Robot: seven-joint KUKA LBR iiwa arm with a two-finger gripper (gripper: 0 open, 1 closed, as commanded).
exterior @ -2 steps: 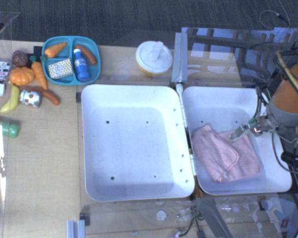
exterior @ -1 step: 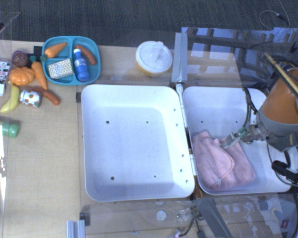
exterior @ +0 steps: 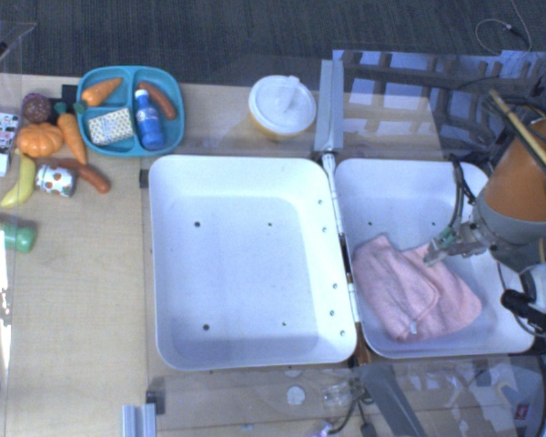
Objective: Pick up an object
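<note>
You find the gripper (exterior: 441, 247) low in the right bin (exterior: 391, 185), its tip at the upper right edge of the pink cloth (exterior: 411, 286), and whether it is released or clenched there you cannot tell, because the tip is small and blurred against the fabric. It looks placed at that edge because a raised fold there offers something to pinch, where the flat middle of the cloth would not. The cloth itself is a soft pale pink towel, crumpled into loose folds, lying on the bin floor toward the near right corner, with a thin loop or seam showing at its lower part. You should expect it to drape and trail if lifted by one edge. Behind the cloth, the arm's orange band (exterior: 519, 185) rises over the bin's right wall. Left of the cloth, across the divider, sits the left bin (exterior: 241, 335).
</note>
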